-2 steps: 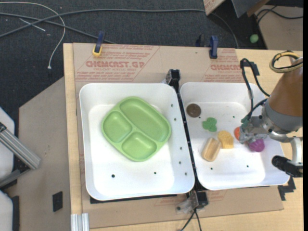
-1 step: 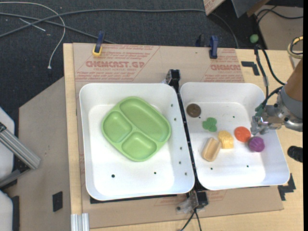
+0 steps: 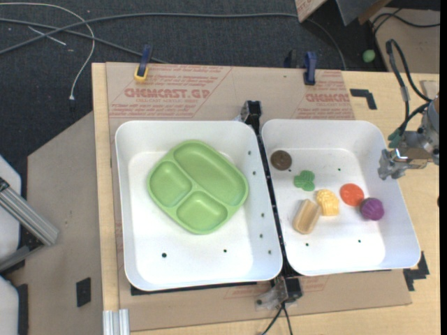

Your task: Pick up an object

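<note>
My jaws (image 3: 395, 163) sit at the right rim of the right bin (image 3: 328, 257), over its wall; whether they are open or closed I cannot tell, and nothing is seen between them. In that bin lie a brown disc (image 3: 281, 160), a green piece (image 3: 304, 181), a tan cylinder (image 3: 306, 216) touching a yellow corn piece (image 3: 327, 202), an orange ball (image 3: 351, 193) and a purple ball (image 3: 371, 209). The left bin (image 3: 140, 257) holds a green divided plate (image 3: 198, 186).

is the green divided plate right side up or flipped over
Right side up: the green plate in the left bin shows its three hollow compartments facing the camera.
</note>
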{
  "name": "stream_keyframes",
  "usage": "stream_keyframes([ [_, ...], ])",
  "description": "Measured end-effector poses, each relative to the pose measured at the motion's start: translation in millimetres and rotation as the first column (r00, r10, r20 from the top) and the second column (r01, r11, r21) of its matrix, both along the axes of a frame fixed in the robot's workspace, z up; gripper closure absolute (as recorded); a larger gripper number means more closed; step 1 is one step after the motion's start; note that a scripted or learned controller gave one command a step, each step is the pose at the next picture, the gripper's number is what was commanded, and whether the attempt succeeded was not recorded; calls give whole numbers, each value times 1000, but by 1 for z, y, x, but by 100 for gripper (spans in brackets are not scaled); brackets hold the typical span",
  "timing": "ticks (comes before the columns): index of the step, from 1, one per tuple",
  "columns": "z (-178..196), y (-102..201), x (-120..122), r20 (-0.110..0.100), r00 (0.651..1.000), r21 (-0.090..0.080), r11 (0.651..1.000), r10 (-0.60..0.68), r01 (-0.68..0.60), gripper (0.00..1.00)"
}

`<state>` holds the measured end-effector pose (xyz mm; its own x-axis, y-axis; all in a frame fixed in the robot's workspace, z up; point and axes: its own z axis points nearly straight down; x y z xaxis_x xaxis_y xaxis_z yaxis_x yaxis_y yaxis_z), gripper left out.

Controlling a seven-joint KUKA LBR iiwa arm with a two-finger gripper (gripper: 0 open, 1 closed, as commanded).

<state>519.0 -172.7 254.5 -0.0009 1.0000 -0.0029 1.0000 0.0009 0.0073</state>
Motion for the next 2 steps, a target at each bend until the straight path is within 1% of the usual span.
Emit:
stream_keyframes([
  [2,8,97,34,-4,1000,4,1000,6,-6,100],
])
